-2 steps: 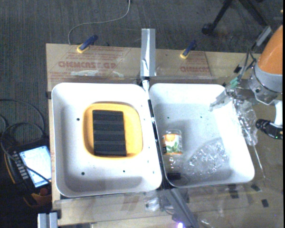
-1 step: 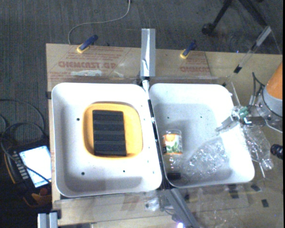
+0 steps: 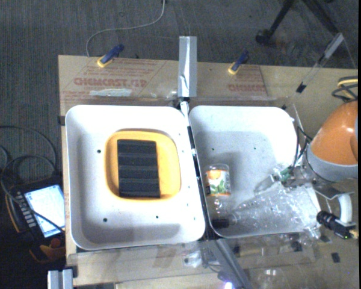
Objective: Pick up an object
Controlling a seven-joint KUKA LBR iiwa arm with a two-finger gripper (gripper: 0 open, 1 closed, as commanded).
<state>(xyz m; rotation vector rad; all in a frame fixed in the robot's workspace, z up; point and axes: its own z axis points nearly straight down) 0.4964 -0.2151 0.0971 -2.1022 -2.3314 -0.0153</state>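
The KUKA arm (image 3: 340,140) enters at the right edge of the frame, its orange band a rounded dome above the grey wrist. The gripper (image 3: 287,176) sits low over the right side of the right bin (image 3: 240,122), but it is small, dark and blurred against a crumpled clear plastic wrapper (image 3: 271,206), and whether it is released or clenched cannot be told from here. Nothing can be made out in its grasp.

The wrapper spreads across the lower right of that bin, its edges hard to trace against the white floor. To the left of the gripper, well apart from it, a small clear packet with an orange and green label (image 3: 218,181) stands near the bin's left wall.

In the left bin (image 3: 84,131), well away from the arm, a yellow tray (image 3: 171,167) holds a black ribbed block (image 3: 138,168) lying flat at its centre.

Beyond the 2 bins, 2 blue-and-yellow clamps (image 3: 110,55) grip the upper edge of the bench board (image 3: 126,80), and a handheld screen (image 3: 42,206) glows at the lower left, partly cut off by cables.
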